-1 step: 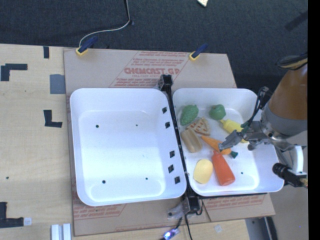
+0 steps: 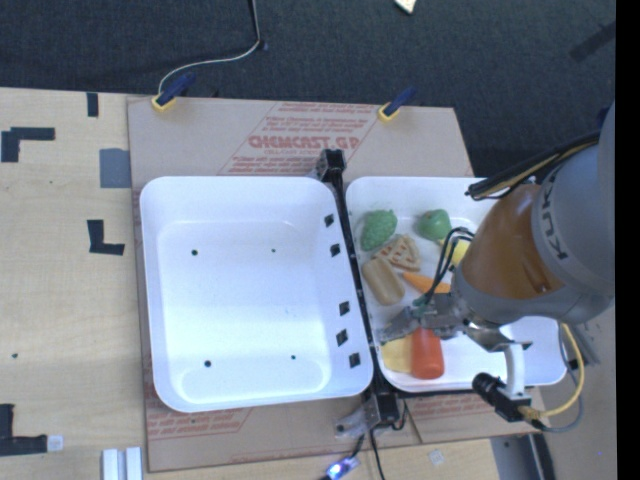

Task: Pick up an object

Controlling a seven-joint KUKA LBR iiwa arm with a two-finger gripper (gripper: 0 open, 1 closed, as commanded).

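The gripper (image 2: pixel 420 318) is seen low in the right bin (image 2: pixel 540 368), lower right of frame; its opening cannot be told. A red cylinder (image 2: pixel 427 354) lies just below it, beside green toys (image 2: pixel 378 230).

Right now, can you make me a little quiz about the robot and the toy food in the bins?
1. True or false: the toy food lies in the right bin.
2. What colour is the toy beside the robot's hand? A) blue B) red C) purple
3. How many green toys can you count in that bin?

Key
1. True.
2. B, red.
3. Two: one green toy near the divider, another further right.
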